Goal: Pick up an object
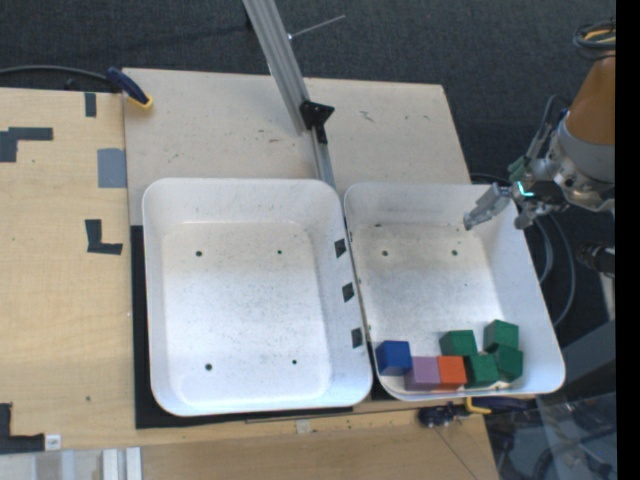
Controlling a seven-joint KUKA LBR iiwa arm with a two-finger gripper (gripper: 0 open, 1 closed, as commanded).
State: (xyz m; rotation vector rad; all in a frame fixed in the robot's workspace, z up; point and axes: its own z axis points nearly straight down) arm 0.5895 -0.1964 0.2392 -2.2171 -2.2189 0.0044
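Observation:
Several small blocks huddle in the near corner of the right bin (420, 268): a blue cube (394, 356), a purple cube (427, 371), an orange cube (452, 370) and several green blocks (459, 344) (502, 334) (485, 368). My gripper (503, 211) hovers over the far right rim of that bin, well away from the blocks. Its fingers stand apart, one grey finger (483, 210) pointing in over the bin, and nothing is between them.
The left bin (240, 288) lies beside the right one, sharing a raised middle rim. A slanted metal pole (282, 63) runs down to a black bracket (316, 115) behind the bins. A blue and yellow clamp (130, 86) lies at the far left of the bench.

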